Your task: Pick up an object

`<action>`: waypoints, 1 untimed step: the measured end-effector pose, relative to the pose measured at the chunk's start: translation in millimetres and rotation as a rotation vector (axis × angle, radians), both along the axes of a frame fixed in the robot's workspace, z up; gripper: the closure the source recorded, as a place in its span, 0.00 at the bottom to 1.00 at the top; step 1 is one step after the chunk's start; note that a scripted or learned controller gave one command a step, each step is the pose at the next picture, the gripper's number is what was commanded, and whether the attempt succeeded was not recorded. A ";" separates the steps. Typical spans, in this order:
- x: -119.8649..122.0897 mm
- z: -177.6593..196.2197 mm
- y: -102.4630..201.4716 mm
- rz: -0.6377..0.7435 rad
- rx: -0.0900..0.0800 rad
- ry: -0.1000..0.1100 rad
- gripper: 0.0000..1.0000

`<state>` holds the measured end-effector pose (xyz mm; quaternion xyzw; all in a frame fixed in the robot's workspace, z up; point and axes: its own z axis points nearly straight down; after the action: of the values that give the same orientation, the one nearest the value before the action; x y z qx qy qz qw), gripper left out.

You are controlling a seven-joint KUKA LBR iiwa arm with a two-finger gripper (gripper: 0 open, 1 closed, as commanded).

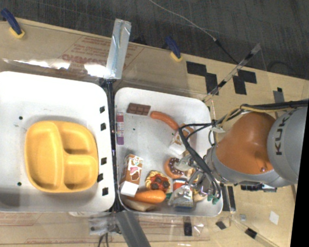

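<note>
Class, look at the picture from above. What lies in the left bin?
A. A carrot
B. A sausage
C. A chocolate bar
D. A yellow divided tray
D. The yellow tray lies alone in the left bin; the sausage, chocolate bar and carrot all lie in the right bin.
</note>
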<state>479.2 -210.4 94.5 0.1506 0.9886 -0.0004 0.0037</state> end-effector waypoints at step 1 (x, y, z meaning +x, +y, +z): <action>0.0 0.1 -0.4 0.333 -0.004 0.001 0.00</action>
<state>479.2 -210.8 94.6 -0.0154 0.9999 -0.0020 0.0037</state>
